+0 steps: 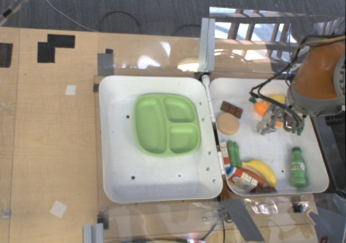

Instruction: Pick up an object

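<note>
My gripper (280, 123) hangs over the upper middle of the right bin (319, 153), its two metal fingers (265, 125) spread apart and open, with nothing clearly held between them. Just to its upper left lies a small orange fruit (261, 108), with a yellow item (277, 99) behind it, partly hidden by the arm. Also in this bin are a brown chocolate bar (231, 109), a tan round disc (227, 124), a green stick-shaped item (234, 154), a banana (261, 170), a red and white packet (246, 180) and a green bottle (297, 166).
The left bin (116, 171) holds a green divided plate (166, 124). A metal divider (212, 123) runs between the bins. The grey and orange arm (320, 74) covers the right bin's upper right corner. A metal frame (254, 28) stands behind the bins.
</note>
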{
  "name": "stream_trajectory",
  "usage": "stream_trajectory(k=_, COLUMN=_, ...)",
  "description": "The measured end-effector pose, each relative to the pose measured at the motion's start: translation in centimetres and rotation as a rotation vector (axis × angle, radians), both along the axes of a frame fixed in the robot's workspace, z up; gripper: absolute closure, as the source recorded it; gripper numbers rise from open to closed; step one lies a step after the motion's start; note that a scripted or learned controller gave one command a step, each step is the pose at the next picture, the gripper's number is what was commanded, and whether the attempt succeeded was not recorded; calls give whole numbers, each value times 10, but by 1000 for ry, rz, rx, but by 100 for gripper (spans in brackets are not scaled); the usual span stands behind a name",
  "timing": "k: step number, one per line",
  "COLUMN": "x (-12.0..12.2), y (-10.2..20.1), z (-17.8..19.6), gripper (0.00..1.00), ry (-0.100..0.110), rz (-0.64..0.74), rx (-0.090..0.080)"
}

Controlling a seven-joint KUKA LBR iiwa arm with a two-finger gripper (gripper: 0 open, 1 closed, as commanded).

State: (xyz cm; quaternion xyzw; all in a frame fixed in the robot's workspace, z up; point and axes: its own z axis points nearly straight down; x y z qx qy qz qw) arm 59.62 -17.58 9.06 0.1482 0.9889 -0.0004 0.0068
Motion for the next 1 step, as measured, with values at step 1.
stream_trajectory(k=1, x=15, y=-4, z=11, gripper=100, ry=1, rz=329, rx=-3)
